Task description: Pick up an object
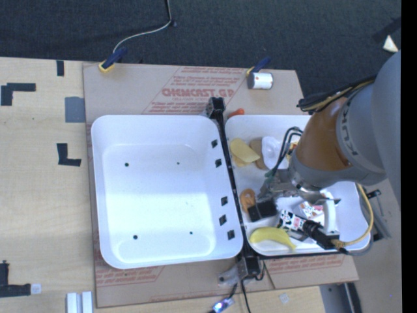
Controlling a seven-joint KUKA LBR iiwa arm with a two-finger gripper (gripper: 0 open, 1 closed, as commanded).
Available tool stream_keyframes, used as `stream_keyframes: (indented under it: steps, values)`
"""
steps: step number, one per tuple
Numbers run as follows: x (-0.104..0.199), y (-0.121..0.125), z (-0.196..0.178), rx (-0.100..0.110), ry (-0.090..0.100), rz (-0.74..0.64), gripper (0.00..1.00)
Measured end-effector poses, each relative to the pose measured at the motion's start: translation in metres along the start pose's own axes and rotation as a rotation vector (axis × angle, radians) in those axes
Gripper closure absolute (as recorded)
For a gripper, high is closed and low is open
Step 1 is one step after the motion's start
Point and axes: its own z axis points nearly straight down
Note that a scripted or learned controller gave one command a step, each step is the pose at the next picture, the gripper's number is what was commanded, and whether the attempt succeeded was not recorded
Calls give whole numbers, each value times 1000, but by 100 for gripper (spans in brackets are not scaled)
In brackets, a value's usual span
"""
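arm (339, 135) in from right, over right bin (355, 197). gripper (270, 197) low among clutter near the divider; open or closed: cannot tell. banana (272, 238) at near edge of right bin, just near of gripper. yellow piece (244, 152) and white object (270, 150) at far side. orange-brown item (247, 197) just left of gripper. left bin (159, 188) alongside.

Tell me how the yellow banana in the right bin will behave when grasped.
The banana is curved, so it may pivot or rock when nudged. Its skin looks smooth, so fingers could slip along it. It lies close to the right bin's near wall, which may hinder a grasp there.
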Motion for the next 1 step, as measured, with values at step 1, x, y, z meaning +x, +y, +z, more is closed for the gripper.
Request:
stream_keyframes:
  steps: [1]
  values:
    - [71, 86, -107, -16, 1, -13, 100]
